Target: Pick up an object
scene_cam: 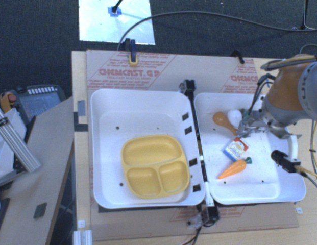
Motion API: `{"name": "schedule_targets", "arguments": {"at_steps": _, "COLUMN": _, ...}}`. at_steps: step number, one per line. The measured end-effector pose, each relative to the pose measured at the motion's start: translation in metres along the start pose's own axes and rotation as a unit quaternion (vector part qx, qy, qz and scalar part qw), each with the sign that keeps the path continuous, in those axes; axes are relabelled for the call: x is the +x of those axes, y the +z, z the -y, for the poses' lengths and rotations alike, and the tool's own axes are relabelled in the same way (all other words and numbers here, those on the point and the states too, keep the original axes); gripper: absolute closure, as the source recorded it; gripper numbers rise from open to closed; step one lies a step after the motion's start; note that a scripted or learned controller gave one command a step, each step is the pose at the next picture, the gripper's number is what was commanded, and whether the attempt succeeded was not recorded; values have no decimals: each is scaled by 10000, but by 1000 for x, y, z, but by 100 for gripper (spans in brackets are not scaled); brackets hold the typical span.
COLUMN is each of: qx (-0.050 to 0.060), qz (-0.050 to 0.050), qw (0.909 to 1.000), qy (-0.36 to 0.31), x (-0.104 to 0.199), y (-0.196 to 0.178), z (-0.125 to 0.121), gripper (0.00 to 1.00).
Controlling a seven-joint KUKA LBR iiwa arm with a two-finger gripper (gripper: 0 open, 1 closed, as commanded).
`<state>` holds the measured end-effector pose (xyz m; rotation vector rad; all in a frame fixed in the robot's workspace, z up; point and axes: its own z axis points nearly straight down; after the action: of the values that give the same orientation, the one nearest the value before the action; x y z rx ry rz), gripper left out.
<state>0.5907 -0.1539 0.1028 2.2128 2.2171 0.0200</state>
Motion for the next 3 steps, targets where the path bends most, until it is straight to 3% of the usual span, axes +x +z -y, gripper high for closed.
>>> {"name": "schedule_targets", "arguments": {"at_steps": 2, "qx": 46, "qz": 21, "qw": 10000, "qy": -18, "x": 2, "y": -111, "z": -18, "gripper": 100}}
{"name": "schedule_targets", "arguments": {"at_steps": 3, "qx": 48, "qz": 19, "qw": 10000, "qy": -18, "x": 8, "y": -158, "z": -14, "gripper": 100}}
